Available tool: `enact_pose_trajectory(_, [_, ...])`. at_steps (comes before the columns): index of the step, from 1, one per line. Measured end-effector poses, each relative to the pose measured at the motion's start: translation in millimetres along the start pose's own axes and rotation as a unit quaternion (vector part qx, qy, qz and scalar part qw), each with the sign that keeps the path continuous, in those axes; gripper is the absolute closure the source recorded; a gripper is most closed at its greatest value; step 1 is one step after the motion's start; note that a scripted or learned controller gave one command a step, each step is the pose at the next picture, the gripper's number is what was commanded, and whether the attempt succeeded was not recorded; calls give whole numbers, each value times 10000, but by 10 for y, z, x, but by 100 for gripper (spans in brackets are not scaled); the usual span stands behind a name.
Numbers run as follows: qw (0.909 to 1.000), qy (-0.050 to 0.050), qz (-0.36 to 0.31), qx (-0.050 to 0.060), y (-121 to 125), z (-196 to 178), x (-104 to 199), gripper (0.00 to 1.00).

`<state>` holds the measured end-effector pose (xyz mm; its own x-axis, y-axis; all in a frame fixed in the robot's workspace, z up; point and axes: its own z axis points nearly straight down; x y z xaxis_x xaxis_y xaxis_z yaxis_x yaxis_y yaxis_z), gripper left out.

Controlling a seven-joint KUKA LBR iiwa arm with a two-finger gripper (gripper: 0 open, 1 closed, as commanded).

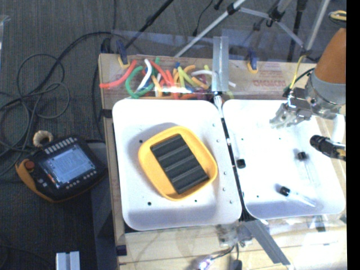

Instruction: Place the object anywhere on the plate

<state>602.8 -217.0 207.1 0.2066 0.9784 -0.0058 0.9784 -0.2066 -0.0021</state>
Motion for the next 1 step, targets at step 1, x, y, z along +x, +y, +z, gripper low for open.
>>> enact_pose_trajectory(1, [10000, -1, 1, -2, 0, 0, -1, 0])
